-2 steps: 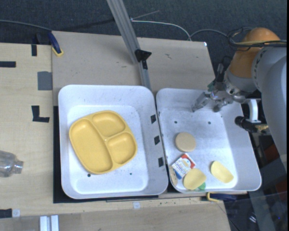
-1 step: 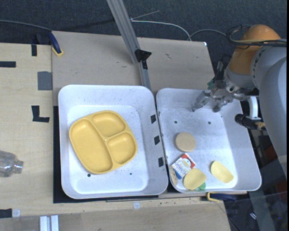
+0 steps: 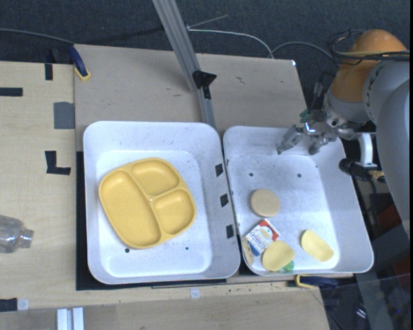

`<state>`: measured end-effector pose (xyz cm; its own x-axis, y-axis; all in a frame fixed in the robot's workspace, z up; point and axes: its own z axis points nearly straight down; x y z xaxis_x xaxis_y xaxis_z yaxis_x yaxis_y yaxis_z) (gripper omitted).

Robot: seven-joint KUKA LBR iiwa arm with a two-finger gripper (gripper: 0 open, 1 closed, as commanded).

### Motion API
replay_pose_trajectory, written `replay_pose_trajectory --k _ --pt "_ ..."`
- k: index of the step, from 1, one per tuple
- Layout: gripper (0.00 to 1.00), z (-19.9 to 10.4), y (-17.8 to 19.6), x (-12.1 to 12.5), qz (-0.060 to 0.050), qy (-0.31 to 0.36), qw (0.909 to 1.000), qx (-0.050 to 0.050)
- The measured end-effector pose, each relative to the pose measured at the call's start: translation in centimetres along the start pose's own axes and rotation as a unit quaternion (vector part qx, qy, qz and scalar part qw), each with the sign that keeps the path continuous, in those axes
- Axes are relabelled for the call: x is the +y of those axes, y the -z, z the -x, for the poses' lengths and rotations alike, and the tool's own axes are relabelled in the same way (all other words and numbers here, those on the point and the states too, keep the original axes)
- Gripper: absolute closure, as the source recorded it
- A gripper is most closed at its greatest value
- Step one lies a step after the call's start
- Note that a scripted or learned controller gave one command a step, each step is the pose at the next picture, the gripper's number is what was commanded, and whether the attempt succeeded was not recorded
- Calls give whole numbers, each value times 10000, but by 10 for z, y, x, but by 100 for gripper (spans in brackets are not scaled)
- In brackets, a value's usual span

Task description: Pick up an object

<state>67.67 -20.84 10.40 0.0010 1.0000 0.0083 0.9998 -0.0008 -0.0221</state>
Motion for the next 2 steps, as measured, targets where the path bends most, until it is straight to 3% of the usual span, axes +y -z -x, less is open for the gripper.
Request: replay_pose_trajectory --k 1,2 --pt "0 1 -12 1 -72 -9 10000 16" --pt "0 0 -13 -1 -56 -4 10000 15"
